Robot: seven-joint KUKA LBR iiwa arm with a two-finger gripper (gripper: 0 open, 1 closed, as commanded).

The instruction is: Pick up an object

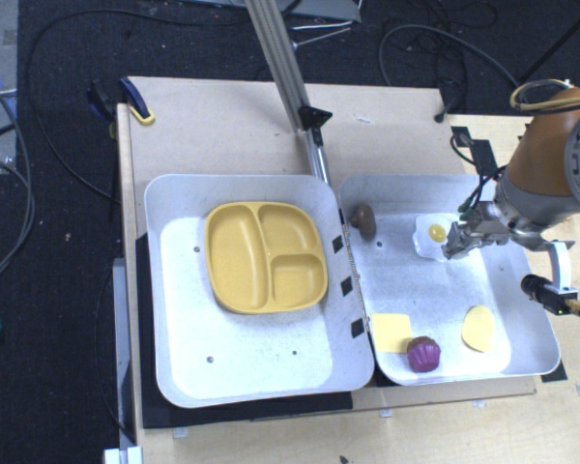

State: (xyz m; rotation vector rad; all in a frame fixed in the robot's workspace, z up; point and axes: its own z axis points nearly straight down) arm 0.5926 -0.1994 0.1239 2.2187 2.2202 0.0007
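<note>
Beside round purple toy (pixel 423 354), flat yellow square (pixel 391 333)

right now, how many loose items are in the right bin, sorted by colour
yellow: 2, a square block and a rounded piece
white and yellow: 1, a fried-egg toy by the gripper
brown: 1
purple: 1
total: 5

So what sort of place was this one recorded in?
Probably a robotics lab: two shallow white bins on a pale wooden bench, loose black cables on dark floor, and toy food like a purple plastic grape bunch.
</note>
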